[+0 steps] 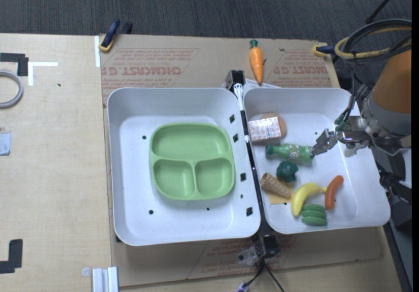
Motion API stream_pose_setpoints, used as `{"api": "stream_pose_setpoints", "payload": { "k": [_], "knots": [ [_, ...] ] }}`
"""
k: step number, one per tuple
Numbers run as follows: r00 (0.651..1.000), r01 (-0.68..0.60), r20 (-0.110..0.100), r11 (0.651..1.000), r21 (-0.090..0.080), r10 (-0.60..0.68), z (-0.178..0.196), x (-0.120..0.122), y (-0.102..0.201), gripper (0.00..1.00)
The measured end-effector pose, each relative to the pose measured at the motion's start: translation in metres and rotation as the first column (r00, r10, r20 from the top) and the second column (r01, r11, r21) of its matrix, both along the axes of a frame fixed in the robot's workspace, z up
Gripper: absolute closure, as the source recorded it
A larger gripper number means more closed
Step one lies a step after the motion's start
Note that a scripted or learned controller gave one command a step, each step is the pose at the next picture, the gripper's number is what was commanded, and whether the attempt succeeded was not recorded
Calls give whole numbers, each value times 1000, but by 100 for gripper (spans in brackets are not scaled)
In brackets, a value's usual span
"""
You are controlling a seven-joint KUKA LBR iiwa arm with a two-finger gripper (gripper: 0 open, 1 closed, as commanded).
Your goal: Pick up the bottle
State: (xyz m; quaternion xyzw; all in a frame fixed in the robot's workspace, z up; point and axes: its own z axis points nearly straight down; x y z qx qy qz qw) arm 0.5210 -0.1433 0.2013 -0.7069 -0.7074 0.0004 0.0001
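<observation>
Lying on its side in the right white bin [366, 215], green bottle [290, 152], cap end toward the divider. Just above the bottle, a wrapped loaf [266, 129]; just below it, a dark green round thing [286, 170]. Farther below the bottle, a cone [275, 186], banana [304, 195], sausage [333, 191]. Reaching in from the bottle's right, gripper [322, 145], tips at the bottle's base end; fingers apart or together, cannot tell. Left of the bottle, beyond the divider, a green tray [192, 161].
</observation>
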Motion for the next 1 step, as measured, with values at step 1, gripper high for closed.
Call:
{"api": "stream_pose_setpoints", "payload": {
  "k": [1],
  "knots": [
    [1000, 1, 0, 1000, -1, -1, 9, 0, 0, 100]
  ]
}}
